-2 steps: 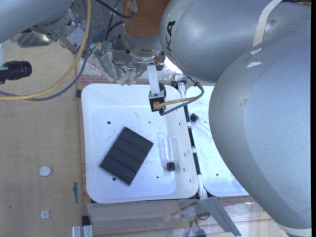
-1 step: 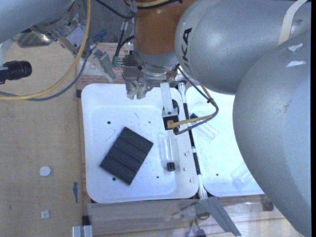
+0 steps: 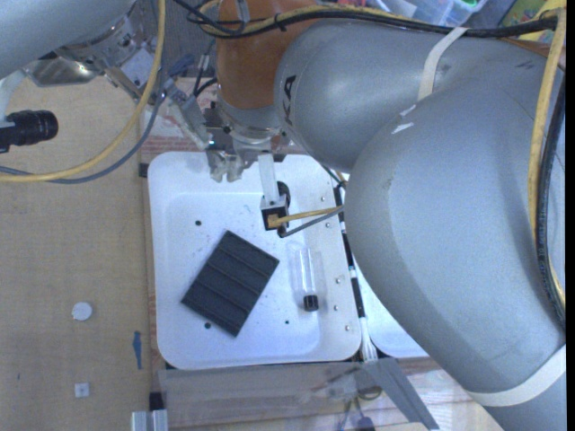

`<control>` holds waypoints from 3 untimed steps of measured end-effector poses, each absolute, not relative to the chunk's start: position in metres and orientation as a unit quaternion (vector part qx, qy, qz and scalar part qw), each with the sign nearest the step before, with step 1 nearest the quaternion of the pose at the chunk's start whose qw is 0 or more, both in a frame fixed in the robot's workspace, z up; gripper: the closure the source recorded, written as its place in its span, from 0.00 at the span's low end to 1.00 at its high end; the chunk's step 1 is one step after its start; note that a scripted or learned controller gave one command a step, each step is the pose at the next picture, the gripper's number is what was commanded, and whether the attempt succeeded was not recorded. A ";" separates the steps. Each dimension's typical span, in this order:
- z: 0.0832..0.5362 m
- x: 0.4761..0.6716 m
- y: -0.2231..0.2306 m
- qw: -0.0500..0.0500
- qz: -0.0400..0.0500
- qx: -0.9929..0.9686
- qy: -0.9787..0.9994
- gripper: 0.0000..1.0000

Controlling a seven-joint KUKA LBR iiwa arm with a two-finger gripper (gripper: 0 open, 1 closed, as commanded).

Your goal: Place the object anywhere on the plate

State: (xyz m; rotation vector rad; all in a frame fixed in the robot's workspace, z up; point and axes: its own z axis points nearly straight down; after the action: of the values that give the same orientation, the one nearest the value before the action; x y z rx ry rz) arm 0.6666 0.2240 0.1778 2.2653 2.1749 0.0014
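Observation:
A black ridged rectangular plate (image 3: 231,282) lies tilted in the lower left part of the left white bin (image 3: 171,196). To its right, apart from it, a clear tube with a black cap (image 3: 306,278) lies flat on the bin floor, cap toward the front. My gripper (image 3: 227,169) hangs over the bin's back edge, above and behind the plate, with nothing seen in it. The arm's large grey body covers the right half of the view.
Only a sliver of the right bin (image 3: 400,341) shows under the arm. On the wooden bench left of the bins lies a small white disc (image 3: 82,311). A yellow cable (image 3: 108,155) loops over the bench at the back left.

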 end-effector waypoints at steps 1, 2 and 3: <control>0.229 0.667 0.226 0.002 0.002 0.636 0.771 1.00; 0.249 0.616 0.206 0.015 0.018 0.620 0.784 1.00; 0.181 0.663 0.207 0.001 0.001 0.642 0.767 1.00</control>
State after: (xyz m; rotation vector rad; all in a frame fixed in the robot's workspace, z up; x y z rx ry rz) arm 0.6634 0.2070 0.1815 2.0161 2.4074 0.0039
